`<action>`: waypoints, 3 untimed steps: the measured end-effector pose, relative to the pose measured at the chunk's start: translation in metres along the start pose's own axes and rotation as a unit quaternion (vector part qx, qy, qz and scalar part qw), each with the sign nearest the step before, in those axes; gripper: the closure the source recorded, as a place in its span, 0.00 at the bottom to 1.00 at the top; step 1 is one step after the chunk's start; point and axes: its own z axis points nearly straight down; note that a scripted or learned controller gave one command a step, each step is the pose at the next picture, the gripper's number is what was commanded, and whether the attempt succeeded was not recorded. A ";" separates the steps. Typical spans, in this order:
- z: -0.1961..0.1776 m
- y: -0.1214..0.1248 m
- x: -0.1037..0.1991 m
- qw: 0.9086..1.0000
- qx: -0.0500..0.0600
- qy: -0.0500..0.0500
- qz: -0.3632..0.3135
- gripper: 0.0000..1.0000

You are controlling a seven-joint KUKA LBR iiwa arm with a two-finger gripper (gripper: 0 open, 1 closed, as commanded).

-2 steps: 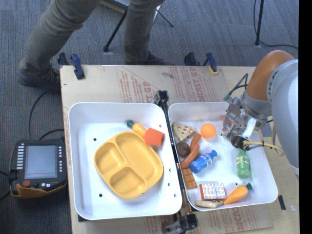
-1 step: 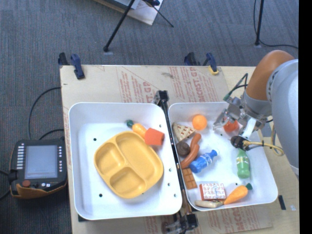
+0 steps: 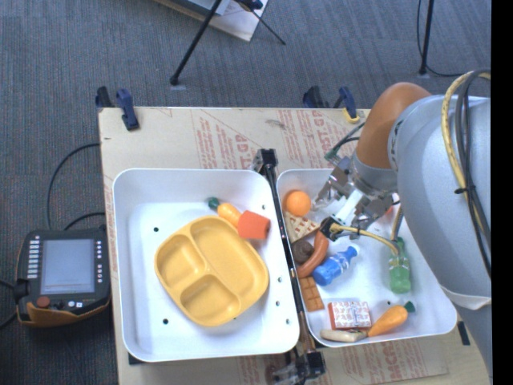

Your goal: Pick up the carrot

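The gripper hangs over the right bin's upper part, and whether it is clenched or released I cannot tell. The carrot lies well apart, toward the bin's near right corner, its long axis slanting, green top up-right, beside a small red-and-white box.

Carrot beside box, bin wall
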 end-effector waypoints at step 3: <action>-0.002 -0.068 -0.159 1.000 -0.005 0.006 -0.004 0.00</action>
